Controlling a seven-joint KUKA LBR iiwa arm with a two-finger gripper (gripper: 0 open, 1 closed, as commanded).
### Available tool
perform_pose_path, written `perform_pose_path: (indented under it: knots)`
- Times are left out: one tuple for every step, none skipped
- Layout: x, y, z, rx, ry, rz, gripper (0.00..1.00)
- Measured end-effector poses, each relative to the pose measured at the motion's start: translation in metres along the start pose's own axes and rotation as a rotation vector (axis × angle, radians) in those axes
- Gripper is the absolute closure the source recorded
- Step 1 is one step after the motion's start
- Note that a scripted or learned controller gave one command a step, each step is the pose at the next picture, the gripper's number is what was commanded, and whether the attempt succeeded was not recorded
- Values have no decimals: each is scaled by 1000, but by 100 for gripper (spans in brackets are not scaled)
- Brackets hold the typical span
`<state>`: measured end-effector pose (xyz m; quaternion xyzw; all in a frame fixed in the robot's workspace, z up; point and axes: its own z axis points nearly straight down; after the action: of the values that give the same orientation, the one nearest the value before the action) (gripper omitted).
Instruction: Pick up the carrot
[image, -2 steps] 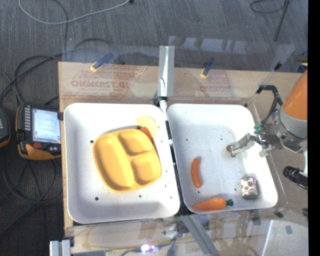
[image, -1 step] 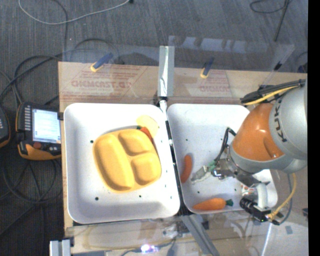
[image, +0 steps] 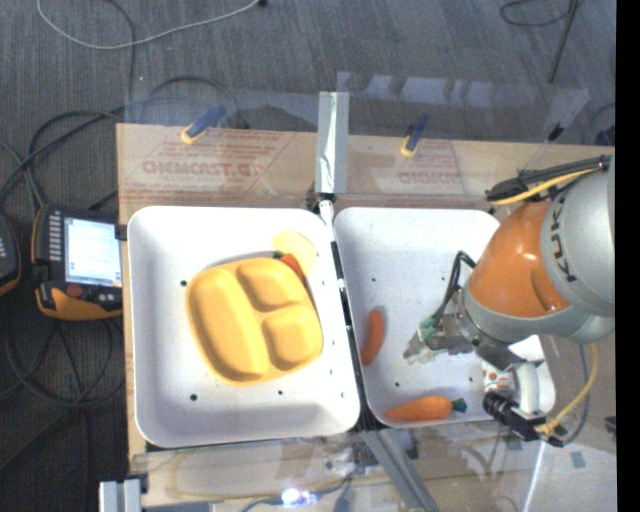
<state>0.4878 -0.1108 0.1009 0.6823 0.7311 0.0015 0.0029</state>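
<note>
The carrot (image: 418, 408), orange with a small green stub at its right end, lies flat along the front wall of the right bin (image: 410, 235). My gripper (image: 420, 344) hangs over the middle of the right bin, below the orange wrist band (image: 510, 272). It sits a little behind the carrot and apart from it. Nothing can be seen held in it, and the wrist hides much of it.
An orange-red sausage-shaped piece (image: 372, 335) lies against the right bin's left wall, just left of the gripper. The left bin (image: 160, 400) holds a yellow divided plate (image: 257, 318), with a pale yellow piece (image: 293, 243) and a small red piece (image: 291, 265) behind it.
</note>
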Motion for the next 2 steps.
perform_pose_path:
  knots:
    - [89,19,-81,10,2,83,100]
    - [109,5,-81,12,-2,435,100]
